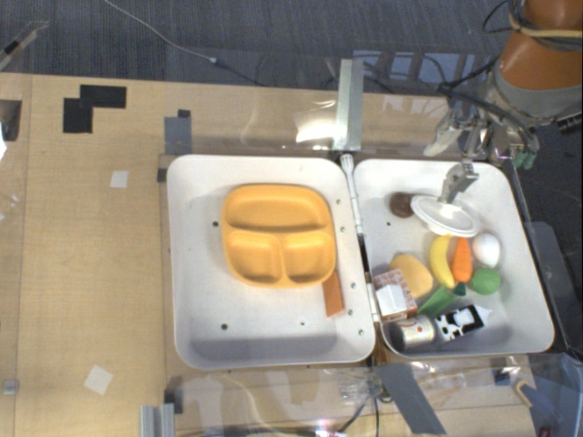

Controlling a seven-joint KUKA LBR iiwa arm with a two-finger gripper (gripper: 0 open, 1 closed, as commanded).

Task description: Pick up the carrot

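Two shallow white bins sit side by side on the worktop [82, 271]. The left bin [196, 335] holds a yellow three-compartment plate [276, 234] and, touching its near right corner, a small orange-brown stick [333, 293]. The right bin [519, 321] is crowded: the carrot [463, 259] lies between a banana [442, 259] and a white egg [487, 248], with a green piece [485, 281] just near of it. Farther back are a white dish [444, 215] and a dark brown round piece [401, 205]. Toward the near side lie a tan bread-like piece [413, 274], a printed packet [393, 297], a metal can [416, 333] and a black-and-white box [460, 323]; no writing is legible. The hand [458, 182] hangs over the right bin's far edge, above the dish; whether it is spread or pressed together cannot be told.
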